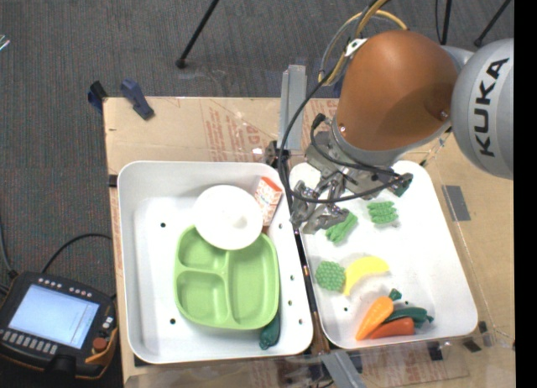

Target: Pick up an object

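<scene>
My gripper [317, 217] hovers at the right bin [449, 248] near the green bean pod [342, 227]; finger state cannot be determined. Risk: the fingers strike the bin wall beside the pod, or close beside it and nudge it away

A bench [201, 126] topped with brown cardboard carries two shallow white bins side by side, touching along their inner edges. The left bin [138, 269] sits toward the near left, the right bin [449, 285] toward the near right. Bare cardboard shows along the far side, where red printing marks the surface, and a grey strip [456, 202] lies at the right edge.
</scene>
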`<state>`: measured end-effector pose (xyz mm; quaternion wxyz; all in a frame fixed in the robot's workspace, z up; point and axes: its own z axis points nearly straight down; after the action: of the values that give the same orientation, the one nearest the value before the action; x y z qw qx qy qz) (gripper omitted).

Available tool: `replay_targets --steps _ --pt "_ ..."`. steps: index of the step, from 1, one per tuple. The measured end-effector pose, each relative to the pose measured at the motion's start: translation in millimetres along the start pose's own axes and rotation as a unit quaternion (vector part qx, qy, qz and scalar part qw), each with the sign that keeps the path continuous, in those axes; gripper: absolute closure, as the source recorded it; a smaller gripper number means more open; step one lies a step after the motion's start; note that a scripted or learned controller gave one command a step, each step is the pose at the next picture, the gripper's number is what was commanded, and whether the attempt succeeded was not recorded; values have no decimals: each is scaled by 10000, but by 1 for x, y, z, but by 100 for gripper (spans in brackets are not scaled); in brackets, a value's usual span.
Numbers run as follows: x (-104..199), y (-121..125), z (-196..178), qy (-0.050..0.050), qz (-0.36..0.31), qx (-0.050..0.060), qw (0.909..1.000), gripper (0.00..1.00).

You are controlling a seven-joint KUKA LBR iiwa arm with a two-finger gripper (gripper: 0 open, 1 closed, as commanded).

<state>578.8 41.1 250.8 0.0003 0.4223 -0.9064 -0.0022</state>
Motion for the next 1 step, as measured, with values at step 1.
replay_targets --steps 1 --pt "-24 -66 -30 -2 1050 0 9945 100"
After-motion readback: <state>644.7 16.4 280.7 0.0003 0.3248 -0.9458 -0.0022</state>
